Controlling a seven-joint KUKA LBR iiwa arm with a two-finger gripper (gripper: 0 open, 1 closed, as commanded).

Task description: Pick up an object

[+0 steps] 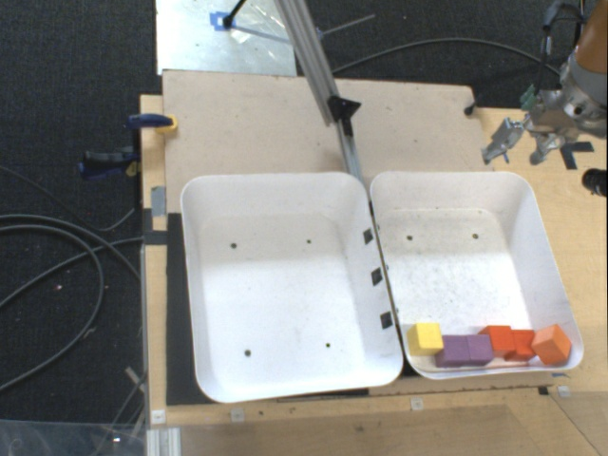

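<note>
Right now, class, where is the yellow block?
The yellow block lies in the right-hand bin, against its near wall at the left end of a row, right beside the purple block.

The arm (591,41) shows an orange-tan band above a grey metal wrist. A black cable loops beside it. The gripper (521,148) below has two pale grey, angular fingers.

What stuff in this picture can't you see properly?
- The arm, camera view: cut off by the right edge above the gripper.
- The red block: partly hidden behind the orange block, so its shape is unclear.
- The purple block: one piece or two, too small to tell.
- The blue clamp at the bench's left edge: too small for detail.
</note>
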